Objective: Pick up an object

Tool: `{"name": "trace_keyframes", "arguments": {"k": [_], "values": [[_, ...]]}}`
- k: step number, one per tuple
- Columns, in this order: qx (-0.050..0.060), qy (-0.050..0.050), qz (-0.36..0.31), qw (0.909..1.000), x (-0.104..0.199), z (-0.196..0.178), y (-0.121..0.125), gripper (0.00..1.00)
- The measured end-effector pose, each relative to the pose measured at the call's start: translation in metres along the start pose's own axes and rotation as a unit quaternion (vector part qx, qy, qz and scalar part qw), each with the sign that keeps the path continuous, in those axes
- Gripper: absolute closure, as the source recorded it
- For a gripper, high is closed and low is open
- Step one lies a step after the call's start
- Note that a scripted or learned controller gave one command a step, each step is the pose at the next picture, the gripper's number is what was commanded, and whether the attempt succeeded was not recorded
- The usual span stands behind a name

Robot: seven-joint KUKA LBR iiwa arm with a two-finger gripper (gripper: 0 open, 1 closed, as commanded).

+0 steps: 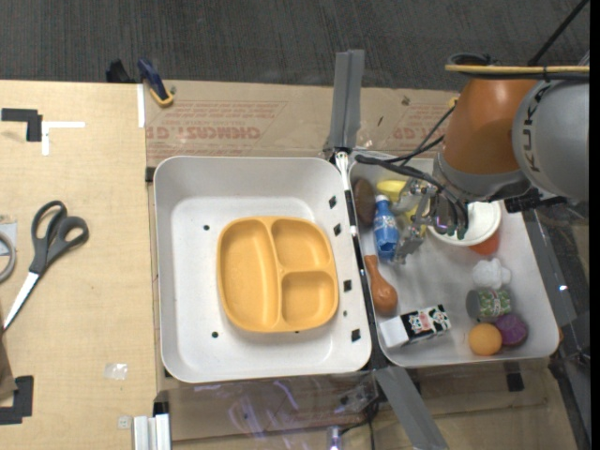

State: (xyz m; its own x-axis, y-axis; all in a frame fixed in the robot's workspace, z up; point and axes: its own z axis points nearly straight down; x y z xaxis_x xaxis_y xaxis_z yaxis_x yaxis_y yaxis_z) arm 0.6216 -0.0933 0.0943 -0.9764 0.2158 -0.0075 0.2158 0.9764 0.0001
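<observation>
Presently I log the right bin [539,279]: blue bottle [385,228] against its left wall, brown wooden spoon [379,284] below that, black-and-white box [425,323], orange ball [485,339], purple ball [512,329], white cup [473,221]. The gripper [419,225] hangs just right of the bottle; its grip I cannot tell. Left bin [178,279]: yellow divided plate [277,273]. Scissors [45,242] lie on the bench.
</observation>
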Motion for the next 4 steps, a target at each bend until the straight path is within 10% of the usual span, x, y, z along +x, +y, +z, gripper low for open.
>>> {"name": "trace_keyframes", "arguments": {"k": [2, 3, 4], "values": [[0.0, 0.003, 0.125, 0.9922, 0.03, 0.001, -0.013, 0.0], [0.006, 0.015, 0.241, 0.9704, -0.008, 0.006, -0.015, 0.0], [0.001, 0.007, 0.211, 0.9774, -0.046, 0.004, -0.121, 0.0]]}}
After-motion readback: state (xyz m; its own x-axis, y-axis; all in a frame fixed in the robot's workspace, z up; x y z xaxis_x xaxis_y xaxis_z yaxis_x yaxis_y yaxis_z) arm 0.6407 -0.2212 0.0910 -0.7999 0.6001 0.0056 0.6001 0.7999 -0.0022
